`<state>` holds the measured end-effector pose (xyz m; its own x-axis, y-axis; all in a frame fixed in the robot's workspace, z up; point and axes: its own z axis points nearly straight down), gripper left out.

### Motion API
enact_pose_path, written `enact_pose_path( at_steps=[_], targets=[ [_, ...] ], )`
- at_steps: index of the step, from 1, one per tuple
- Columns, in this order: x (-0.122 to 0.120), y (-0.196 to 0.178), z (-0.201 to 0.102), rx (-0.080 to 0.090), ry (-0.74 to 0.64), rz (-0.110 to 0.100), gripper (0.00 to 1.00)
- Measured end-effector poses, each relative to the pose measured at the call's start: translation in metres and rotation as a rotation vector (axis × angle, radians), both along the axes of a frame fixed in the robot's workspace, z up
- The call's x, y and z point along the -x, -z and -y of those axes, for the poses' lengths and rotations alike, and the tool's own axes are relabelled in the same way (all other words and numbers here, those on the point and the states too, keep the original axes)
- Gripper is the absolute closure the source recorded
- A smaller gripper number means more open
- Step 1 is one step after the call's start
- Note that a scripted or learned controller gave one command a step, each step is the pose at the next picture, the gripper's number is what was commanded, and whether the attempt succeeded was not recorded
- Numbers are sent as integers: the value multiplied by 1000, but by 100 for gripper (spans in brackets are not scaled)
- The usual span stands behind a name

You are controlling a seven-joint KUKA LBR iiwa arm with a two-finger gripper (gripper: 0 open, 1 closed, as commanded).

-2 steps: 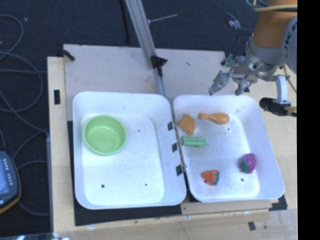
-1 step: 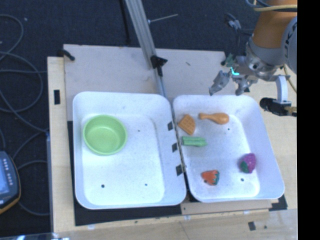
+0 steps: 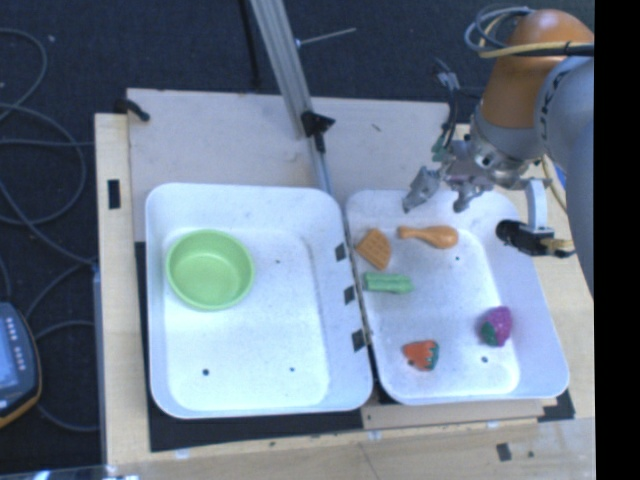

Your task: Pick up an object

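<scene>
The gripper (image 3: 438,200) hangs open and holds nothing, over the right bin's (image 3: 520,368) far end. Just below it lies the toy chicken drumstick (image 3: 429,235); the orange waffle piece (image 3: 375,249) sits below-left.

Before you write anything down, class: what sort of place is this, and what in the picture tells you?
Most likely a robotics lab bench for grasping trials. Two shallow white bins sit side by side, a grey and orange arm reaches over them, and toy food such as a drumstick lies in the right bin.
</scene>
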<state>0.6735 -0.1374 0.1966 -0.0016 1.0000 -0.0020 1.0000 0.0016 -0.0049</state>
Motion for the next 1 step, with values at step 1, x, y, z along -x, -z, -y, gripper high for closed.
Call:
enact_pose_path(
  at_steps=[1],
  targets=[
    [9,54,8,0,2,0,0]
  ],
)
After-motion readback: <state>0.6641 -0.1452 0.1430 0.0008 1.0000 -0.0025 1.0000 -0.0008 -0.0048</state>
